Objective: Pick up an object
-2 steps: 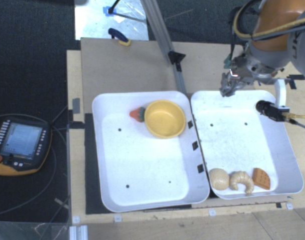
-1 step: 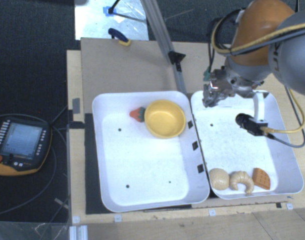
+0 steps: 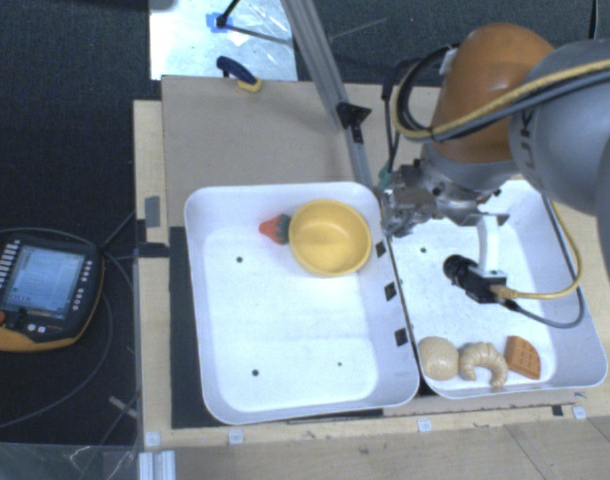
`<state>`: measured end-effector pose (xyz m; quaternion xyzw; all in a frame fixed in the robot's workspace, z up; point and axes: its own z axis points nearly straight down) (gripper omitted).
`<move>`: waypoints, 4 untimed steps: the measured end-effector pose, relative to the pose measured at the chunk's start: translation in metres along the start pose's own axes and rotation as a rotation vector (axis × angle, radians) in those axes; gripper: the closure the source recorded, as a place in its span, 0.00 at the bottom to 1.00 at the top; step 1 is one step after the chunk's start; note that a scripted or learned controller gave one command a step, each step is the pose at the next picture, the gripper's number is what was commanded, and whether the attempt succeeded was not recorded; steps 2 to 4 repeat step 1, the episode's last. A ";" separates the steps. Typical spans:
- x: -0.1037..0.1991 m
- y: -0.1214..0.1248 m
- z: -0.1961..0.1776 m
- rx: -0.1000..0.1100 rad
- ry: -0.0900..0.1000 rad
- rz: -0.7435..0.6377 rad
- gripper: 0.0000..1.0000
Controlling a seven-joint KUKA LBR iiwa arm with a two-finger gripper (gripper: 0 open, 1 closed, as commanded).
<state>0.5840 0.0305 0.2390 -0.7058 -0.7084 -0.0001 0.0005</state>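
The gripper [image 3: 397,214] hangs at the divider [image 3: 390,278] between the bins, so a descent here risks striking the wall instead of an object (whether it's released or clenched, I cannot tell). Left of the divider: a yellow bowl [image 3: 330,237] touching a strawberry [image 3: 274,229]. Right of it, low down: a bread roll [image 3: 437,357], croissant [image 3: 484,361] and waffle [image 3: 522,356].

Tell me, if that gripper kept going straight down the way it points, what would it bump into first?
Probably the bare white floor of the right bin, near its upper left corner beside the divider. The gripper hangs there, apart from the yellow bowl in the left bin. Depth is hard to judge from above.
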 end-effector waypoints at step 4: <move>0.049 -0.026 -0.004 -0.001 0.000 -0.001 1.00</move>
